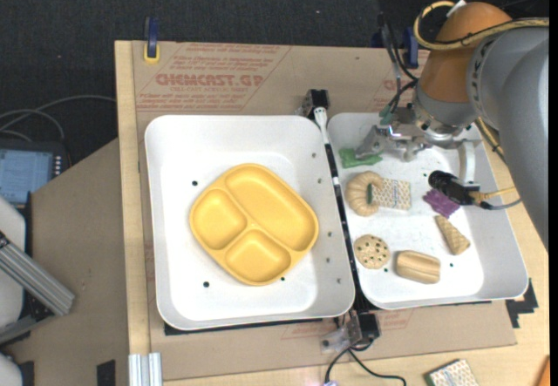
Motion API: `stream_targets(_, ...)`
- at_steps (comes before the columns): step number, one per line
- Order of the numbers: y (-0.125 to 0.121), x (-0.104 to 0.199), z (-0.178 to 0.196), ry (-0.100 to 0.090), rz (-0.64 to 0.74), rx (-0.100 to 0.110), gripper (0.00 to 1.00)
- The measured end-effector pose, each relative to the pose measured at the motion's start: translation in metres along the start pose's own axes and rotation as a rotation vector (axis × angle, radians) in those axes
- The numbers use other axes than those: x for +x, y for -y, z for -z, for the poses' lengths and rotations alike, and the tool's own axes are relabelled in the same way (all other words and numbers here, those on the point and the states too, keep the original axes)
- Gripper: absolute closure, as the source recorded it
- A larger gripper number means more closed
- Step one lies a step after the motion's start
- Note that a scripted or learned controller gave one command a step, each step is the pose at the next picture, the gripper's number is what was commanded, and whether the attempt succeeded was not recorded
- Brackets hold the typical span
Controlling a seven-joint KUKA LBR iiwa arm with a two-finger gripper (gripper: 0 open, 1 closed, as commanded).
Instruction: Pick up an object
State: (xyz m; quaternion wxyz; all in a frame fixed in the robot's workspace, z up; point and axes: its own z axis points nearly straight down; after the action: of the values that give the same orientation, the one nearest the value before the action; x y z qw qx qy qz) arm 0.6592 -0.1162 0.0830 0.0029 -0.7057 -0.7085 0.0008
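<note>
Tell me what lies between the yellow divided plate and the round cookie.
In the camera view, bare white bin floor, then the two bins' adjoining rims, separate the yellow divided plate from the round cookie.

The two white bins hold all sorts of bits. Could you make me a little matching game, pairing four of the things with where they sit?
Things:
1. yellow divided plate
2. green piece
3. round cookie
4. purple piece

Places:
A. right bin, near its front left corner
B. middle of the left bin
C. right bin, toward its right side
D. right bin, at the back, close to the gripper

Pairs: 1-B, 2-D, 3-A, 4-C
</note>
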Motion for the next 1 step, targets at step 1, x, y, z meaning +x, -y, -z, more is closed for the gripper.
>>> stream_targets(1, 0.0906, -0.0328, 0.0009, 0.003, -0.01, 0.003, 0.0)
